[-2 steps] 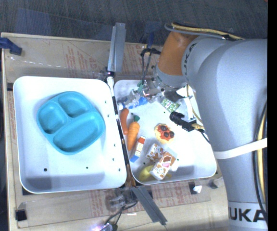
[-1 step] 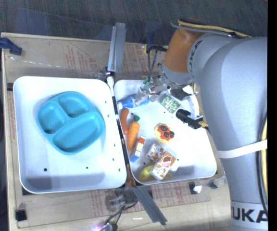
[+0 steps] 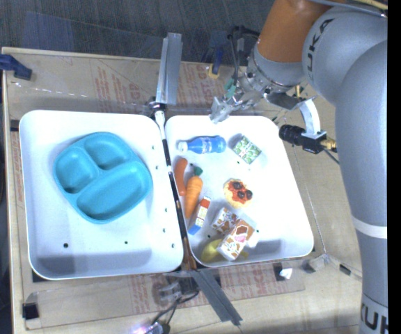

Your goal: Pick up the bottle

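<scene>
The bottle point(image 3: 202, 145) lies on its side at 12 o'clock in the right bin point(image 3: 294, 207) — not yet picked. The gripper point(image 3: 227, 107) hovers near it at 1 o'clock, holding nothing.

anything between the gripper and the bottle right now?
Nothing visible does. The gripper hangs over the far rim of the right bin, and the bottle lies on its side just below it, bare bin floor between. The green packet and carrot sit off that path.
</scene>
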Available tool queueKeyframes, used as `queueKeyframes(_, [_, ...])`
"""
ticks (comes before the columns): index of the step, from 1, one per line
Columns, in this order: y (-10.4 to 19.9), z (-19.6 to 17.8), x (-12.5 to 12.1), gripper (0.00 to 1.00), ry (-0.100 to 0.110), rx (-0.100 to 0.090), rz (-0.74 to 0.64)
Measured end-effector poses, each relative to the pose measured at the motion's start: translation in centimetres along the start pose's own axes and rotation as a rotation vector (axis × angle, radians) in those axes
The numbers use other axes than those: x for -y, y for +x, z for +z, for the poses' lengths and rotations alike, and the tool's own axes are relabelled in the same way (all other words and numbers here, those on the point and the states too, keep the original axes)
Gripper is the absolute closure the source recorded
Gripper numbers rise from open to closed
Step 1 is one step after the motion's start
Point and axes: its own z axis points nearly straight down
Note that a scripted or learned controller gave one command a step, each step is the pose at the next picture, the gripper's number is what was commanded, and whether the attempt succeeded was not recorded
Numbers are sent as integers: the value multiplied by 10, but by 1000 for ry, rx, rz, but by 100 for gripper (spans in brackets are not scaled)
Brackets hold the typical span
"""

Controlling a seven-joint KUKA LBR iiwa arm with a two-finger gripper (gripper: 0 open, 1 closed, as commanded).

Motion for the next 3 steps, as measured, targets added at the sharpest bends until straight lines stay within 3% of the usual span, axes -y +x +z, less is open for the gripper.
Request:
queueKeyframes(1, [-10, 158, 150, 100, 4, -5, -4])
queueKeyframes(2, [-10, 157, 150, 0, 4, -4, -5])
queueKeyframes(3, [-18, 156, 104, 0, 2, 0, 254])
